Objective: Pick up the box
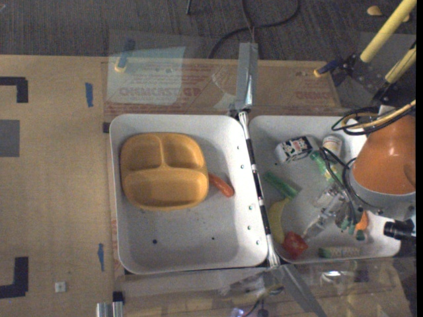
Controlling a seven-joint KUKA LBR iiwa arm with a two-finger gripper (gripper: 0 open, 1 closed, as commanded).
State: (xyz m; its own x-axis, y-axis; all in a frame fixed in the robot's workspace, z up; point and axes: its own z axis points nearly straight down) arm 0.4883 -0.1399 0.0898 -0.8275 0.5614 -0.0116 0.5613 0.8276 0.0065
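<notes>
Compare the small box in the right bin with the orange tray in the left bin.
The box is small, black and white with printed marks; the tray is far larger and plain orange. The box is blocky and lies at a tilt near the back of the right bin; the tray is flat, rounded, split into three compartments, in the left bin. A small orange piece touches the tray's edge; the box sits apart. Both rest on a bin floor.

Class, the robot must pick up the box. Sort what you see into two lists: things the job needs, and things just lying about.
Needed for the job:
small black-and-white box
gripper
right bin

Just lying about:
yellow divided tray
carrot
banana
red tomato
green pepper
</notes>
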